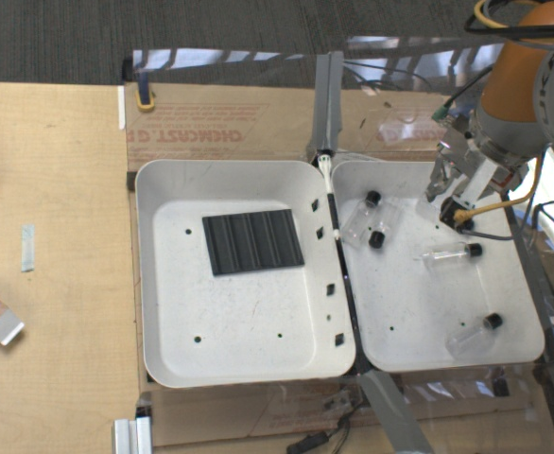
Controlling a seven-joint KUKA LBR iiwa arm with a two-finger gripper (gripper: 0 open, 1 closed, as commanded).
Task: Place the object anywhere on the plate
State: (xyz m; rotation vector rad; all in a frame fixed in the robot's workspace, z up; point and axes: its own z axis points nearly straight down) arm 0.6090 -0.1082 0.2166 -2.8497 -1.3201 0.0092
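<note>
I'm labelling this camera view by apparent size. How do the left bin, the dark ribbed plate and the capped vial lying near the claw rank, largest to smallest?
1. Left bin
2. Dark ribbed plate
3. Capped vial, lying near the claw

The gaps are plain, so nearness to the camera changes nothing.

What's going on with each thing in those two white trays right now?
Ridged plate: lying flat in the left bin, nothing on it.
Vials: four clear ones with black caps, lying loose in the right bin.
Gripper: over the right bin's far side, nothing visibly held.
</note>
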